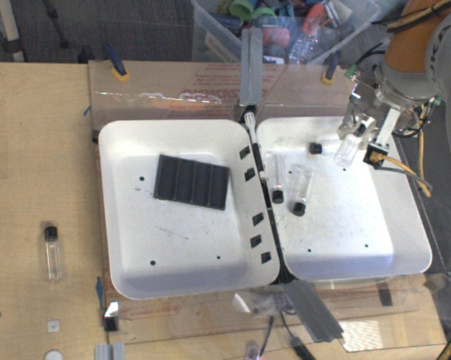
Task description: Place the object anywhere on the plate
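Wooden bench (30, 163), two white bins (120, 223)

No legible text, labels or numbers

Arm (428, 28): grey casing, rounded joint housing, broad orange band above wrist. Wrist section silver-grey, metallic, with small dark fittings. Gripper (366, 135): two pale, slim fingers, light-coloured, partly translucent look. Small black-and-yellow block at gripper side. Yellow cable (405, 172) trails from it; thin dark cables loop round wrist. Screws, markings too small to tell.
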`<state>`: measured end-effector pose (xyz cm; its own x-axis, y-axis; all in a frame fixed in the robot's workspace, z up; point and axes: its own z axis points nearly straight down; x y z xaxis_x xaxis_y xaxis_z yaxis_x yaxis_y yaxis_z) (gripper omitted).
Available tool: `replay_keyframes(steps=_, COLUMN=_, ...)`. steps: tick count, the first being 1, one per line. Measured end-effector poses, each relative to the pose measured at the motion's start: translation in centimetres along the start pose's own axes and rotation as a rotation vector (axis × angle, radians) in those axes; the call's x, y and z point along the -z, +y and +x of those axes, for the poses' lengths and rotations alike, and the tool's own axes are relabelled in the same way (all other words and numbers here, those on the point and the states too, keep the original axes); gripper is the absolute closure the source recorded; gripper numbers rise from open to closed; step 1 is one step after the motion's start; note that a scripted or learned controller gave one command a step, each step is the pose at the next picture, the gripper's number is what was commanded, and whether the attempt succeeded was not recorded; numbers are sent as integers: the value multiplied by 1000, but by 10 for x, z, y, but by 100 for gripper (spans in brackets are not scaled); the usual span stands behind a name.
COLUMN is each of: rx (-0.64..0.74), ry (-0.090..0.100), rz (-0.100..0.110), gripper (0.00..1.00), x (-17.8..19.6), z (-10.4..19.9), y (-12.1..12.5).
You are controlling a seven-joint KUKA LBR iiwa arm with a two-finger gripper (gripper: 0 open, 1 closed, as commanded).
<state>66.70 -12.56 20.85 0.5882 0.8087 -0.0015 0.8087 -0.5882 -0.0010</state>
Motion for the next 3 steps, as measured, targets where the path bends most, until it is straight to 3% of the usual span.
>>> replay_keyframes(steps=1, rx=-480, ry=2, rz=0, gripper=100, x=72, z=43, y=-32)
replay_keyframes(steps=2, rx=-560, ry=0, rz=3, gripper=100, x=45, z=72, y=-100)
replay_keyframes(steps=3, rx=-745, ry=1, rz=1, gripper=100, x=32, z=88, y=-158)
